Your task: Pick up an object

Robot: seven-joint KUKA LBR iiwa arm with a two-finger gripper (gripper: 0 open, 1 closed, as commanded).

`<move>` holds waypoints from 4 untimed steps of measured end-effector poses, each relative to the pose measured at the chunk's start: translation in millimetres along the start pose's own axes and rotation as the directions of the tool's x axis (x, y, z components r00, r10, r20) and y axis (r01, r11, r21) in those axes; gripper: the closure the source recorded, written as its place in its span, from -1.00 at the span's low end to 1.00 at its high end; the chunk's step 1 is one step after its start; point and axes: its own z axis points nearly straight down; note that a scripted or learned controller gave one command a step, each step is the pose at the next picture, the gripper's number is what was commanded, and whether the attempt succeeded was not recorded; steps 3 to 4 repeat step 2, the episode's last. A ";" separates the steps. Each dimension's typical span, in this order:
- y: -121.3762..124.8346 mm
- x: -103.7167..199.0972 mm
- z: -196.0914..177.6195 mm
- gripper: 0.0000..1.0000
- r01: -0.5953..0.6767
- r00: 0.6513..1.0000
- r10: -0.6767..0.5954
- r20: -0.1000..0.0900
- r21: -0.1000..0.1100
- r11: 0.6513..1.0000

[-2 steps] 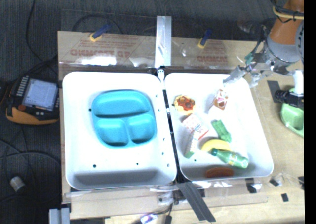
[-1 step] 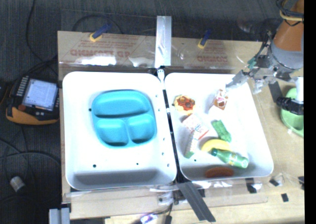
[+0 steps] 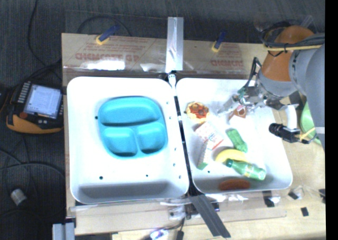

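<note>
- Two white bins sit side by side on the bench. The left bin [image 3: 79, 144] holds only a blue tray [image 3: 132, 125], lying flat at its middle, well apart from the work.
- The right bin [image 3: 280, 159] holds the loose items, presumably gathered there to keep them within the arm's reach from the right.
- The gripper [image 3: 244, 99] is low over the far right part of this bin. Whether it is apart or together cannot be told; nothing is seen held in it.
- A small reddish piece [image 3: 240, 111] lies just beside the gripper, on its near side; contact cannot be confirmed. Judged the likeliest target.
- Left of the gripper: a red-and-yellow item [image 3: 198, 109].
- Nearer: a white packet [image 3: 209, 136], a banana [image 3: 229, 154] and a green bottle [image 3: 247, 168], all well apart from the gripper.
</note>
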 end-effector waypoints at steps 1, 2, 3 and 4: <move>0.6 1.3 -5.9 1.00 0.000 1.000 0.000 -0.004 0.003 1.000; -33.4 -2.9 -110.1 1.00 -0.188 0.982 0.188 0.002 0.006 0.982; -33.4 -2.9 -110.1 1.00 -0.188 0.982 0.188 0.002 0.006 0.982; -33.4 -2.9 -110.1 1.00 -0.188 0.982 0.188 0.002 0.006 0.982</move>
